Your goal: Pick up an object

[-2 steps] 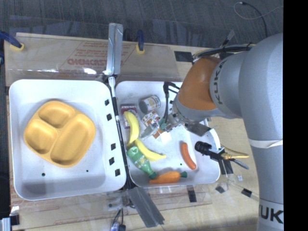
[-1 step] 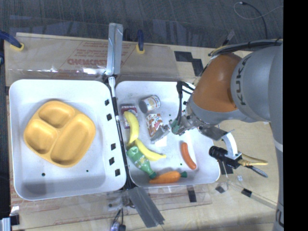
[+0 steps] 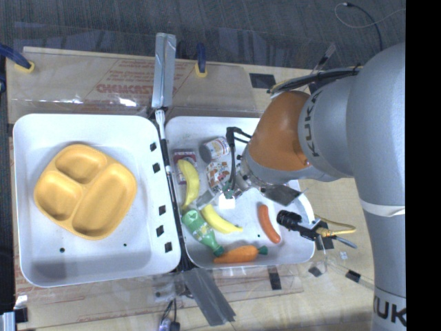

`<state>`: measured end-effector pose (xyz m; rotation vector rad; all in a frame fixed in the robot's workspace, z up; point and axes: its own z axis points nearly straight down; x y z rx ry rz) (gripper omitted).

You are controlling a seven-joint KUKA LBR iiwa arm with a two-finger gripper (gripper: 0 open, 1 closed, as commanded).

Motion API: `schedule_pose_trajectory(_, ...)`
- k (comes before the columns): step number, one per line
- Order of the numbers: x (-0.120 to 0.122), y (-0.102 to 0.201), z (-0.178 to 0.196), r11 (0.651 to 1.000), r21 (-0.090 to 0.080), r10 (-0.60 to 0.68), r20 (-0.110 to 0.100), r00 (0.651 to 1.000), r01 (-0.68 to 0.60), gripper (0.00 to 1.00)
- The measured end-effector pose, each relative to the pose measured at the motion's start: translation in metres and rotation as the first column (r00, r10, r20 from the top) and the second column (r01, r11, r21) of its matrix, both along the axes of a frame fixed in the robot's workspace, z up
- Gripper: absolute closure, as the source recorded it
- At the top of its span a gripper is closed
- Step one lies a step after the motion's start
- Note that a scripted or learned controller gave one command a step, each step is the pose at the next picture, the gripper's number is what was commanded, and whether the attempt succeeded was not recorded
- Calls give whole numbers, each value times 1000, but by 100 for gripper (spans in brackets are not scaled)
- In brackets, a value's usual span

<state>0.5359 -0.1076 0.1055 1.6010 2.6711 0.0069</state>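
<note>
Bins number two: the left bin [image 3: 27, 205] holds one yellow three-part tray [image 3: 84, 189], and the right bin [image 3: 298, 252] holds two bananas, one [image 3: 188, 181] near its left wall and one [image 3: 219, 221] lower down, plus one green bottle [image 3: 200, 227], one carrot [image 3: 238, 254] along the near wall, one sausage [image 3: 269, 223], one can [image 3: 214, 147] and one printed packet [image 3: 218, 174]. One gripper [image 3: 229, 197] hangs over the middle of the right bin, just above the lower banana and beside the packet, with the arm's orange band [image 3: 278, 133] covering much of it. Whether its fingers are open or closed cannot be told, and nothing is seen between them.
</note>
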Motion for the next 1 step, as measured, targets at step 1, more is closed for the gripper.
schedule_pose_trajectory(1,-8,18,138,969,9,247,-24,969,-247,0)
